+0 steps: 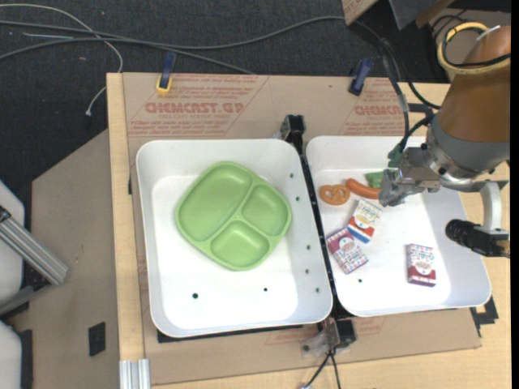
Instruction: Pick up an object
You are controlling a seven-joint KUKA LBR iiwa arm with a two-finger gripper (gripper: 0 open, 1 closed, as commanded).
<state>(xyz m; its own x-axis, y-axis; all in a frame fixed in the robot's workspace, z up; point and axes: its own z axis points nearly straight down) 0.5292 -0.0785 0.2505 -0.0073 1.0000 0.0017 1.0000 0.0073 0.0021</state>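
Two white bins (154,185), arm (474,96) low over right bin (466,274)

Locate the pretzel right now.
The pretzel lies in the right bin, near its upper-left corner, just left of the orange carrot-like piece and above the small cartons.

A cardboard sheet (243,96) lies under both bins — blue clamps (166,79) at twelve o'clock, loose cables (73,35) at eleven.
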